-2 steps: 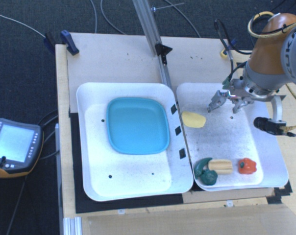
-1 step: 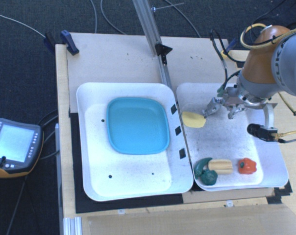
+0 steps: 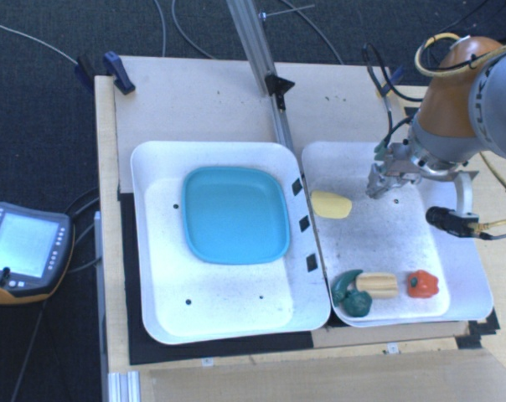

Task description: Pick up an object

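a: where is the gripper at this moment?

b: it is over the right bin, in the upper part of it, on the end of the grey arm with the orange band, which comes in from the right. the tip points down and a little to the left, toward the speckled floor of the bin.

a: are its fingers apart or together?

b: this i cannot tell. the fingers are small and dark from this high camera, and they blend into one shape. i see nothing between them, so i do not say it holds anything.

a: does it touch some object?

b: no. the nearest thing is the pale yellow piece, which lies near the left wall of the right bin, to the left of the gripper and a little lower, with bare floor between them.

a: and the other objects?

b: they lie in a row along the bottom wall of the same bin: a dark green piece on the left, a tan block touching it (or nearly so), then a red piece with a green top just beside. all three are well apart from the gripper.

a: the left bin?

b: it holds a blue square plate, lying flat.
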Controlling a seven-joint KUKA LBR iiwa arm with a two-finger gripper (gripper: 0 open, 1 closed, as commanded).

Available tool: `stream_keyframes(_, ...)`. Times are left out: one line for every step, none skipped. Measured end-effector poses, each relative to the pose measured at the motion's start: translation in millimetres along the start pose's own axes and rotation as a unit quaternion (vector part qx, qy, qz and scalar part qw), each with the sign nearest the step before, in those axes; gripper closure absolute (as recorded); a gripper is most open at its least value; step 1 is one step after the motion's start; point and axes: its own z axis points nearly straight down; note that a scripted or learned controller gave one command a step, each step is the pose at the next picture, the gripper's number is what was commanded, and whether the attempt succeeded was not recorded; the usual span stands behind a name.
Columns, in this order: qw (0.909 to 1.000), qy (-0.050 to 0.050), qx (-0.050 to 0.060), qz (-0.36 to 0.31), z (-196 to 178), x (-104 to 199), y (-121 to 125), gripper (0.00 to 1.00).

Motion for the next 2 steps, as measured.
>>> stream_keyframes(1.0, 0.0, -0.001, 0.0, -46, 8, 4, 1.0)
stream_keyframes(1.0, 0.0, -0.002, 0.0, -97, 8, 5, 1.0)
